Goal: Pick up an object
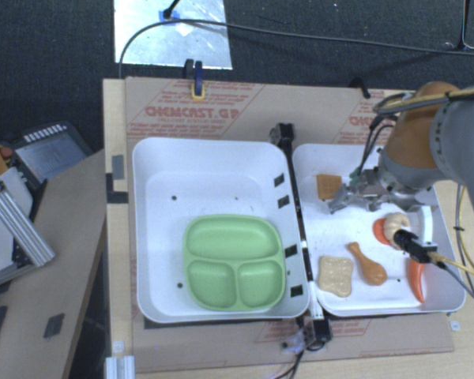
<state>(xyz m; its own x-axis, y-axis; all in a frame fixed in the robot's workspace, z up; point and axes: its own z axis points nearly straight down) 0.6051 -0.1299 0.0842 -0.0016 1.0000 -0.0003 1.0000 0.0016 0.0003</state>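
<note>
Dark carpet surrounds a cardboard-topped bench (221, 105) that carries two shallow white bins side by side, their inner walls meeting along a black-clipped seam down the middle. From the overhead camera view, the left bin (154, 164) holds a green divided plate (234, 261) toward its near right corner, leaving open white floor along the far and left sides. The right bin (316, 164) is more crowded: a tan square piece (329, 186) lies near its far left, a pale cracker-like slab (335, 275) sits by the near left wall, and a brown drumstick (367, 264) lies just right of it. A round cream object on something red (390, 228) sits near the right side, with an orange-red carrot-like piece (416, 279) by the near right rim. The arm (438, 136) enters from the right and covers the far right part of that bin. The gripper (354, 195) hangs low just beside the tan square piece, with bare floor below it; its shape is small and blurred, so whether it is parted or closed cannot be told. A dark probe-like part (415, 247) juts over the cream object.
</note>
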